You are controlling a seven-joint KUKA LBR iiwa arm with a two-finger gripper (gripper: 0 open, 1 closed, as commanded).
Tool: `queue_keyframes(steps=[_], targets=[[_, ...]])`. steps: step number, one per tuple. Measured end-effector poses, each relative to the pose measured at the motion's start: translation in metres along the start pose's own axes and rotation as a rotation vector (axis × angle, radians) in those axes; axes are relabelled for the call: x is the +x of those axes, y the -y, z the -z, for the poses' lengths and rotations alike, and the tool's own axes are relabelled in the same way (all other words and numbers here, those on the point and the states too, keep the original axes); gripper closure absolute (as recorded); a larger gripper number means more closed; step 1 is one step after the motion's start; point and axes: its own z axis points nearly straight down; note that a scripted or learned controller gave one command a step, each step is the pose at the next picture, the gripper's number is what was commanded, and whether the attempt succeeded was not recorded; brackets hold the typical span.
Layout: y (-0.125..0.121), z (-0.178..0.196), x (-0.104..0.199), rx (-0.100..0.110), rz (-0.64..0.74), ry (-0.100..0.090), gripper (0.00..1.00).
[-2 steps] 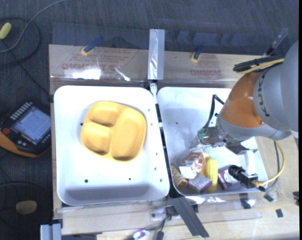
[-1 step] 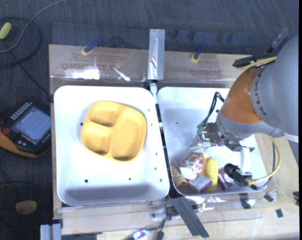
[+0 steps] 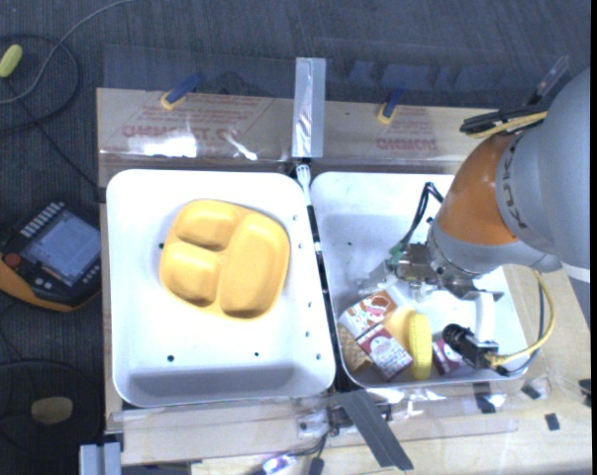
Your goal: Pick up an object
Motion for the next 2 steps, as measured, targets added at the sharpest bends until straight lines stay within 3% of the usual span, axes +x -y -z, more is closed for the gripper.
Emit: queue_keyframes(steps=[1, 2], targets=[[0.003, -0.013, 0.010, -0.021, 0.007, 0.009, 0.00], [0.014, -0.004, -0.008, -0.004, -0.020, 0.001, 0.00]])
